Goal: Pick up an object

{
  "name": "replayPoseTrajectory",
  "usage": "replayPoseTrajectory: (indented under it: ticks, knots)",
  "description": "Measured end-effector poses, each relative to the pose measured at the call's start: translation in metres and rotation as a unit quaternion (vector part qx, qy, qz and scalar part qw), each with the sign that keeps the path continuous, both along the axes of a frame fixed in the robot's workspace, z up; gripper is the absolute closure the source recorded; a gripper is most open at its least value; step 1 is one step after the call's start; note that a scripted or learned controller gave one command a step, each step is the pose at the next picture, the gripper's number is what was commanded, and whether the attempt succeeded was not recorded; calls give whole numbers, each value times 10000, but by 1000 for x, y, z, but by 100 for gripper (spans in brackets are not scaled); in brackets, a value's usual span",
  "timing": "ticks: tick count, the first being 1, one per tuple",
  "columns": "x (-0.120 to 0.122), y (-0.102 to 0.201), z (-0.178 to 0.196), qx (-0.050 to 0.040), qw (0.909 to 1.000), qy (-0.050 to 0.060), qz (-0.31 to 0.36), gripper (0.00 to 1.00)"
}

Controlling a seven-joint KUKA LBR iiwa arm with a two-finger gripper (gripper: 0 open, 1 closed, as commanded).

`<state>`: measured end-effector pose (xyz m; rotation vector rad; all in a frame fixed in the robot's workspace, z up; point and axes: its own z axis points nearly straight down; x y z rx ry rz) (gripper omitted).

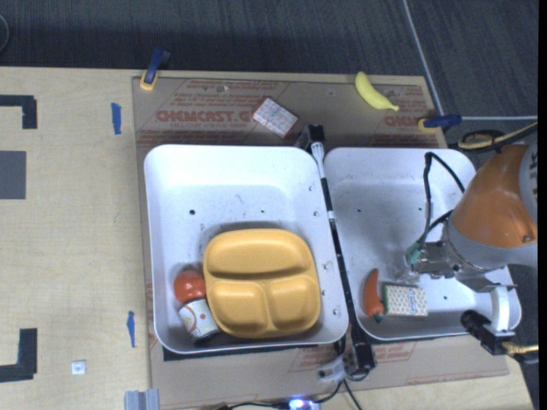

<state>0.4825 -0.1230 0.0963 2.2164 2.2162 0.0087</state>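
Pale wooden bench top carried a brown cardboard sheet, and on that sheet sat two shallow white bins side by side. Over the right bin hung the grey arm with its orange band, and the claw reached down near that bin's front; whether it stood open or closed could not be told. Just below the claw, towards the front rim, lay a small greenish-white packet, close under it, though contact could not be judged. Beside that packet, on the side away from the arm, lay an orange-red carrot-shaped toy. Well apart from the claw, across the divide, the left bin held a yellow compartment tray turned upside down. A red-and-white toy was tucked against its far side. Beyond the bins, a yellow banana and a small patterned box rested on the cardboard.
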Motion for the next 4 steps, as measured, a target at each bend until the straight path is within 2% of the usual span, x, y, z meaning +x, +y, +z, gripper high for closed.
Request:
replayPoseTrajectory:
  ticks: [1, 2, 3, 4]
  knots:
    - [0, 0, 0, 0, 10000, 1, 0, 0]
    - [1, 0, 10, -7, 10000, -19, -1, 100]
    - [1, 0, 10, -6, 10000, -18, -1, 0]
    - [-1, 29, -9, -1, 10000, 12, -5, 0]
